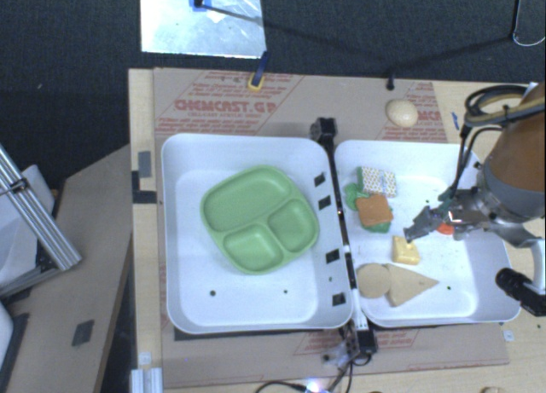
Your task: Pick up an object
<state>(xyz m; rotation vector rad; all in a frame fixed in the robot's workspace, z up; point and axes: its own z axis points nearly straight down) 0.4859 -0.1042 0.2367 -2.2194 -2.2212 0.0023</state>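
Observation:
The right bin (461, 165) holds several toy food pieces. A patterned square cracker (378, 182) lies at the back, with a green piece (351, 194) and an orange-brown sandwich (374, 211) just in front of it. A yellow chunk (405, 251) sits mid-bin, and a round tan cookie (372, 280) and a tan wedge (415, 287) lie near the front wall. My gripper (424, 225) hangs low over the bin, just right of the sandwich and above the yellow chunk. A small red-orange spot (445, 229) shows close behind it.
The left bin (183, 297) bears a green divided plate (258, 219). A beige egg-shaped object (401, 112) rests on the cardboard behind the right bin. The divider (339, 229) between the bins carries black clips. The arm's orange band (520, 157) looms over the right bin's right side.

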